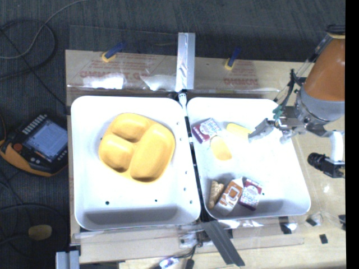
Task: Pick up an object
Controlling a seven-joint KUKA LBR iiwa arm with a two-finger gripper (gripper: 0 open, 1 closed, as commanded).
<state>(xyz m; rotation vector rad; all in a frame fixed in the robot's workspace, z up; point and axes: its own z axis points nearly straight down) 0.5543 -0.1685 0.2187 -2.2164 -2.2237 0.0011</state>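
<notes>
Camera view shows pale yellow rounded pieces (223,148) beneath the tool (270,129), whose opening I cannot tell.

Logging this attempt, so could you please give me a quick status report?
Gripper over right bin, nothing between fingers. Yellow block beside it. Nothing in the way.
</notes>
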